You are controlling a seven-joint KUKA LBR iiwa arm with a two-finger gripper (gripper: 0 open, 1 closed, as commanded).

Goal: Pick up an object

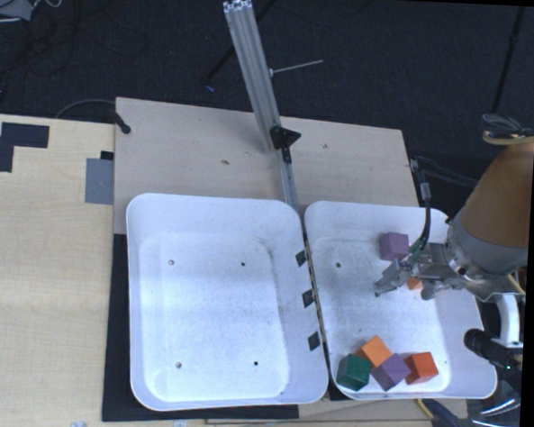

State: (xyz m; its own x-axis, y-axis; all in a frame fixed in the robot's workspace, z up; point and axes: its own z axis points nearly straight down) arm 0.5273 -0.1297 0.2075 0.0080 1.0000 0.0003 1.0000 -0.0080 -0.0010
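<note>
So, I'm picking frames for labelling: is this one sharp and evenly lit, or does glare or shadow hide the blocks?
Camera view: soft and low in detail overall; the white right bin is bright but not blown out; the block cluster near its front reads clearly by colour; the purple block is plain; the gripper is a blurred, dark tangle, so detail there is lost.

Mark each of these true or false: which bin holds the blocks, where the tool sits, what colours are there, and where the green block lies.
1. All blocks lie in the right bin. True.
2. The tool is over the left bin. False: it is over the right bin.
3. A purple block lies just behind the tool. True.
4. The green block sits alone at the far rim. False: it sits in the near cluster beside an orange block.
5. Two purple blocks are in view. True.
</note>
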